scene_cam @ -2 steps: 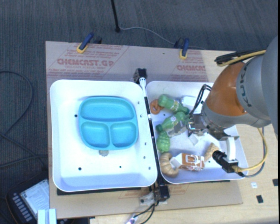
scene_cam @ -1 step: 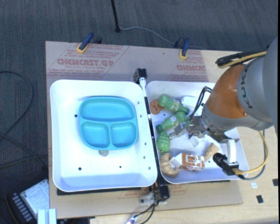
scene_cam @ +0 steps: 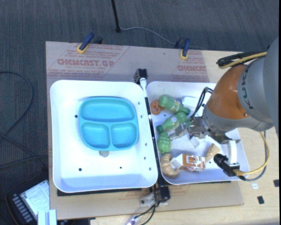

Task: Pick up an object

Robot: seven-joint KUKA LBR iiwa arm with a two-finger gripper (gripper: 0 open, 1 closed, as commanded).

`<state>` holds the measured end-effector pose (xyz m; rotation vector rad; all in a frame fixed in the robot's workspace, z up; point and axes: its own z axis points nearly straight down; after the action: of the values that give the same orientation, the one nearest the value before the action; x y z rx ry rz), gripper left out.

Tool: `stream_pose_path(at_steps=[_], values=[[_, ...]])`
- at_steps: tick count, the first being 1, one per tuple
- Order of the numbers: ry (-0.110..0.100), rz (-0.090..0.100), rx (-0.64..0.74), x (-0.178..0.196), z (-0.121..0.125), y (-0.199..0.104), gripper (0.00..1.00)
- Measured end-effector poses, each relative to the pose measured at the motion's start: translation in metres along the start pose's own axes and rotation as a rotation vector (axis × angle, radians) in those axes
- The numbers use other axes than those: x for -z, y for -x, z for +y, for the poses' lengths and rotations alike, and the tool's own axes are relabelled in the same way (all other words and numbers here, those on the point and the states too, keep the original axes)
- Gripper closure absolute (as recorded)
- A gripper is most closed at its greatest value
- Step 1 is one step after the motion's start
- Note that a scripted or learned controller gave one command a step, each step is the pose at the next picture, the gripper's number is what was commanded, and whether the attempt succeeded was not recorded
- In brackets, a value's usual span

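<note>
The right bin (scene_cam: 234, 172) holds a jumble of small objects. Green plastic pieces lie at its left: one near the top (scene_cam: 171, 103), one in the middle (scene_cam: 170, 123) and one lower (scene_cam: 164, 142). An orange ring (scene_cam: 155, 108) sits by the left wall. A tan bagel-like piece (scene_cam: 168, 165), an orange and white packet (scene_cam: 193, 162) and a beige piece (scene_cam: 210, 151) lie near the front. My gripper (scene_cam: 191, 128) is low in the bin's middle, just right of the middle green piece, under the arm's orange band (scene_cam: 227, 100).
The left bin (scene_cam: 65, 172) holds a blue divided tray (scene_cam: 107, 123) with a small grey bit (scene_cam: 103, 153) just in front of it. A black clamp (scene_cam: 141, 75) sits at the back between the bins. A yellow cable (scene_cam: 255, 170) loops off the wrist at the right.
</note>
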<state>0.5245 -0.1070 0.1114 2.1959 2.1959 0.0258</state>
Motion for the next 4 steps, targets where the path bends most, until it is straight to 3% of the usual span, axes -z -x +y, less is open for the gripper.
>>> stream_pose_path(at_steps=[4], values=[[-0.001,0.001,0.000,-0.0002,-0.0003,-0.0001,0.00]])
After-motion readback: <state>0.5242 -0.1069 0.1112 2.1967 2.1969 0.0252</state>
